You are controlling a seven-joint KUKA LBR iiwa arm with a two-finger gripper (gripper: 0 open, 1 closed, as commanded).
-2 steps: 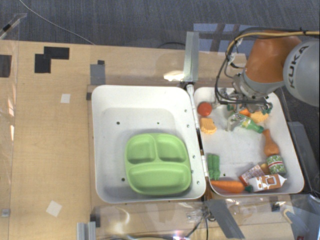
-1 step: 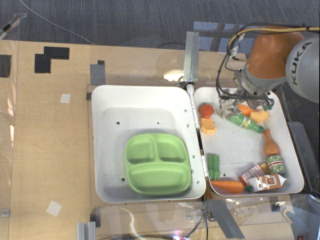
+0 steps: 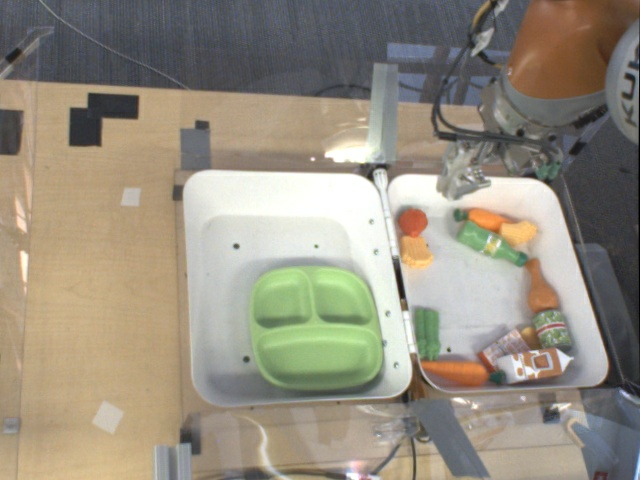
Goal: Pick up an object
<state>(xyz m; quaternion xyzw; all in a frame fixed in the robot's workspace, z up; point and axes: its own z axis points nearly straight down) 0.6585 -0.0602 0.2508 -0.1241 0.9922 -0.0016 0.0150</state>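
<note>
The right bin (image 3: 590,298) holds several toy foods. A red tomato (image 3: 413,220) and a yellow-orange piece (image 3: 417,254) lie near its left wall. A green bottle (image 3: 490,242), a small carrot (image 3: 487,219) and a yellow piece (image 3: 519,232) lie at the back. A brown bottle (image 3: 541,288) rests along the right side. At the front are a green vegetable (image 3: 427,330), a large carrot (image 3: 455,373), a carton (image 3: 525,360) and a green can (image 3: 551,328). My gripper (image 3: 465,180) hangs over the bin's far edge, just above and left of the small carrot, with nothing visibly held.
The left bin (image 3: 215,268) holds a green divided plate (image 3: 315,326) at its front. A metal post (image 3: 382,118) rises behind the divider between the bins. Cables trail from the arm's wrist (image 3: 555,48) at the top right.
</note>
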